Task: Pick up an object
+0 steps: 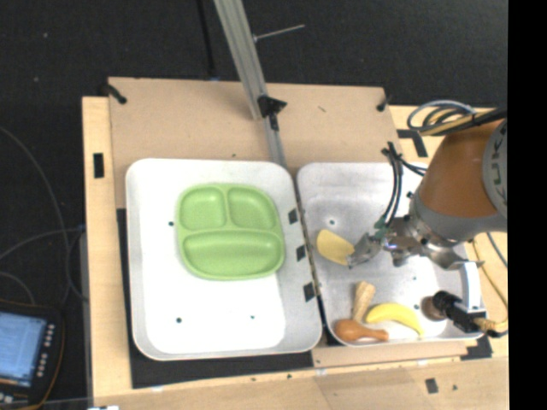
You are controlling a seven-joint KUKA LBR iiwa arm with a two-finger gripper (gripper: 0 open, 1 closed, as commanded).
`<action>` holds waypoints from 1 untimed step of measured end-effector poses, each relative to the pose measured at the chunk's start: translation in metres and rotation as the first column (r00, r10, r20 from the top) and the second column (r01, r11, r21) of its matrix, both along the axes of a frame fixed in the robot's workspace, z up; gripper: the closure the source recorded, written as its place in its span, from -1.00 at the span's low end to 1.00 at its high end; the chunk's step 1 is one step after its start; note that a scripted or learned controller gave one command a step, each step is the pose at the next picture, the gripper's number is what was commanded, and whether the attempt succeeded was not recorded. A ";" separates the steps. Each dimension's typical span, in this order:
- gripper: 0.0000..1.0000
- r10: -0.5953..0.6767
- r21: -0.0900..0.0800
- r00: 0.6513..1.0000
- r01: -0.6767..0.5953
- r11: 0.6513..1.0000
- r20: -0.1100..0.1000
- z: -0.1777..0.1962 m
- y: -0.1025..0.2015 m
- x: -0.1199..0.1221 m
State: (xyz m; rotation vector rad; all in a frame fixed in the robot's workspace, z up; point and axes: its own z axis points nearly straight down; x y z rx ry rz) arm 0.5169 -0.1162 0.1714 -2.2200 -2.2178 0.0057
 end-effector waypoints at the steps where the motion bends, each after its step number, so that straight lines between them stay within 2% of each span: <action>1: -1.00 0.000 -0.001 1.000 0.000 1.000 0.002 -0.043 -0.002 -0.006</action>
